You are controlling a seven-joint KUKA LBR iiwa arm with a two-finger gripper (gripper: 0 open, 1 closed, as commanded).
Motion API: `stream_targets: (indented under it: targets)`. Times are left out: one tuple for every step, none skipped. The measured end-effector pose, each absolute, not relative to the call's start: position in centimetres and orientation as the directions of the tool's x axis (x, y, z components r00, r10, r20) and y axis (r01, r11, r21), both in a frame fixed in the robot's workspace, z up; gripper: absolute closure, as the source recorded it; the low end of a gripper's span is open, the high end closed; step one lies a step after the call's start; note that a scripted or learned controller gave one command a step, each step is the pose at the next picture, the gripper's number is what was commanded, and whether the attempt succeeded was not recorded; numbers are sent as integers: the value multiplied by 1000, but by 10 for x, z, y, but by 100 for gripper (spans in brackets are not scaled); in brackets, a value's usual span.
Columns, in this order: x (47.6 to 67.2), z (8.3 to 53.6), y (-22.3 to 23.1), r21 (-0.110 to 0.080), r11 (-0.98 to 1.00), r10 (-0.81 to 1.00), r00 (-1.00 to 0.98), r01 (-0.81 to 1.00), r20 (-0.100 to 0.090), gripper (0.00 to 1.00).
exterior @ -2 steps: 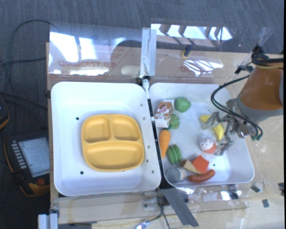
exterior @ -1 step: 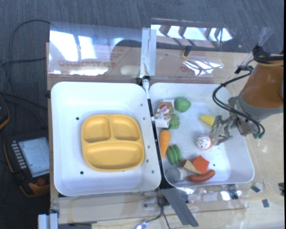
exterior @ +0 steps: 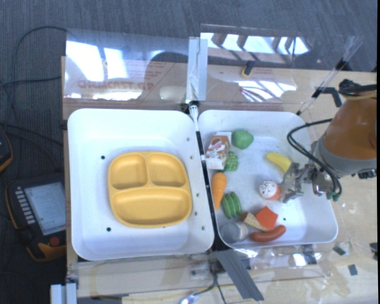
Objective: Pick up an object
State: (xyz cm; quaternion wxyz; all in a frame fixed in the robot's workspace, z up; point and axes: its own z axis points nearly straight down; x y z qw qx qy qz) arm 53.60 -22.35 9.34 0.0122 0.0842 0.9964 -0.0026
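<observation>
The scene is brightly and evenly lit, and both white bins [exterior: 82, 170] appear close to overexposed. Strong window-like glare falls on the clear panels [exterior: 253, 49] at the top. Shadows are soft and short; overall sharpness is moderate, with small items slightly blurred

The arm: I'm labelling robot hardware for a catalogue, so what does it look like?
The arm shows a broad orange band above a grey wrist. A black cable loops beside it. The gripper is small, grey and metallic.
</observation>
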Motion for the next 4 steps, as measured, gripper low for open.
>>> stream_targets:
  targets:
    - [534,91,-224,-3,986,168,-986,168,-19,0]
    - [581,91,-183,-3,990,141,-990,141,-16,0]
    - [582,102,-184,-8,990,141,-990,141,-19,100]
    - [495,97,-139,3,937,350,-937,350,-8,100]
